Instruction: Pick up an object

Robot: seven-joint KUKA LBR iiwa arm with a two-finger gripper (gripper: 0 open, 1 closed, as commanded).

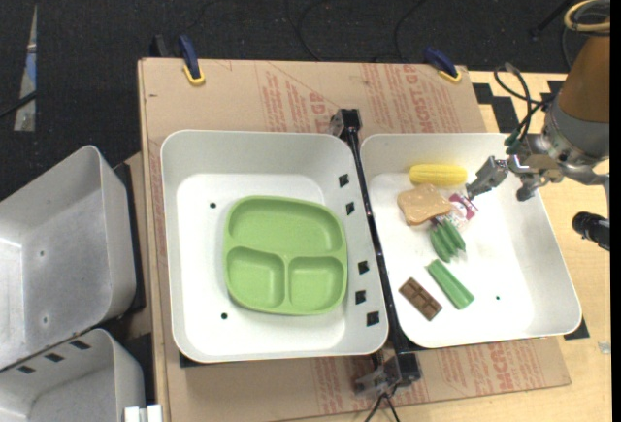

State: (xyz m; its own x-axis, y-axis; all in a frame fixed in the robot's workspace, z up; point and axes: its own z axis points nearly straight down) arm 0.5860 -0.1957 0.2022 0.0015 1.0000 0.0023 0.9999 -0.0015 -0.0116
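The right bin (543, 304) holds several small items. A yellow corn cob (437, 175) lies at the back, with a tan bread slice (423, 206) just in front of it. A small pink and white piece (464, 208) sits beside the bread. Nearer the front are a dark green bundle (446, 241), a light green block (451, 283) and a brown chocolate bar (420, 298). My gripper (484, 179) hangs low over the bin's back middle, right of the corn and just above the pink and white piece. Nothing visible is lifted.
The left bin (194, 178) contains a green divided plate (286, 255). A black divider (367, 245) runs between the bins. Grey tubs (58, 245) stand off the bench at the left. The arm's wrist (572, 134) overhangs the right bin's far right corner.
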